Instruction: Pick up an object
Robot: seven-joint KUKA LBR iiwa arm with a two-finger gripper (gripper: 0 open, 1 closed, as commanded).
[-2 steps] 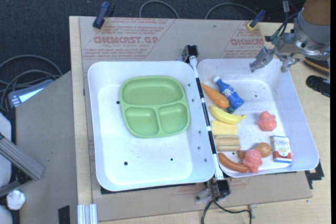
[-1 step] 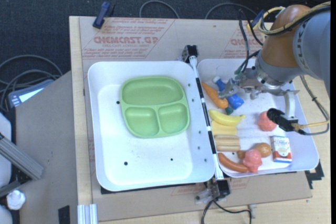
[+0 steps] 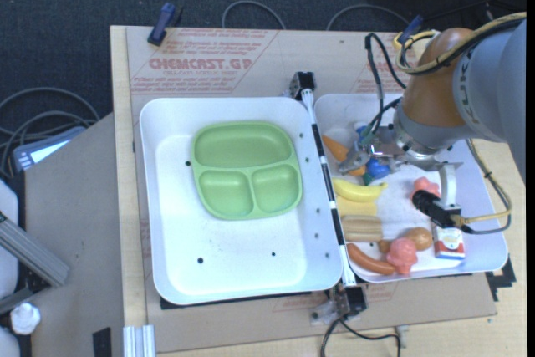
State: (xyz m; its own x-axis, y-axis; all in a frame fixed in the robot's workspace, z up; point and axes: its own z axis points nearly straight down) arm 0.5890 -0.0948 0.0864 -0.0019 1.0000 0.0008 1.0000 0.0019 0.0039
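Toy food crowds the right bin [image 3: 493, 205]: a banana [image 3: 358, 191], a sausage [image 3: 368, 260], a carrot [image 3: 334, 149]. The pincer [image 3: 370, 160] hangs low among them over a blue piece [image 3: 376, 170]; its spread I cannot tell. A green divided plate [image 3: 247, 168] sits in the left bin [image 3: 167, 263].

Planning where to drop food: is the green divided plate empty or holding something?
Empty: the green divided plate shows three bare compartments, lying flat in the left bin.

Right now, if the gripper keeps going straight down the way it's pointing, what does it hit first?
Probably the small blue object just under the gripper in the right bin, with the banana just beyond; depth is hard to judge from this slant.
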